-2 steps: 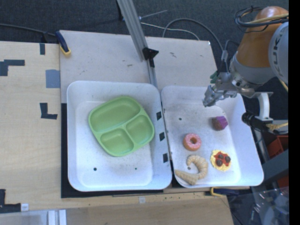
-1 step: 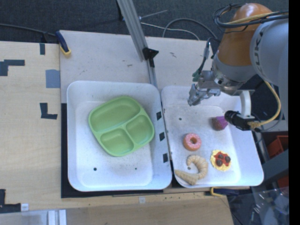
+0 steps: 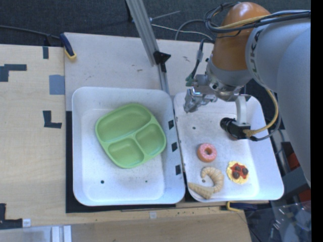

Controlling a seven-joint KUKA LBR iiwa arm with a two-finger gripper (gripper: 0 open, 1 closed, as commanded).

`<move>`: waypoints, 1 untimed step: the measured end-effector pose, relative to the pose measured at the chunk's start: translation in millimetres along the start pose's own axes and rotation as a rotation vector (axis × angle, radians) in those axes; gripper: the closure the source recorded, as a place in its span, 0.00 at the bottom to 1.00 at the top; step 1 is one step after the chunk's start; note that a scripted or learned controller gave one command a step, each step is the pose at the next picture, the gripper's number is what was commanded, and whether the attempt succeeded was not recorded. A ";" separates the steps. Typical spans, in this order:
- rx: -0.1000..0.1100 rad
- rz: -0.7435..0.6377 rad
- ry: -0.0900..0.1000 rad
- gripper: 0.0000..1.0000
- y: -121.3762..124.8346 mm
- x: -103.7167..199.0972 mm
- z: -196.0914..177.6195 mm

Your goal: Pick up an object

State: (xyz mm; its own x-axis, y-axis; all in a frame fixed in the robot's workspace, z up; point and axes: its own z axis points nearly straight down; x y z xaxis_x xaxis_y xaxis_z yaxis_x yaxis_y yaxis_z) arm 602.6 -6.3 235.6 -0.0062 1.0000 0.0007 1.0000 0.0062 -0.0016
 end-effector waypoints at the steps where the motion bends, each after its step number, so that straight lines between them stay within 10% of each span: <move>1: 0.000 0.000 0.000 1.00 12.6 47.4 5.7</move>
State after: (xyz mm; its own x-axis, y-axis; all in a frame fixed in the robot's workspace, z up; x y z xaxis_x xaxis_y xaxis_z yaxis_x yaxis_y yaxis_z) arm 614.9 41.2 229.9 -0.0063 1.0000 0.0006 1.0000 0.0063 -0.0011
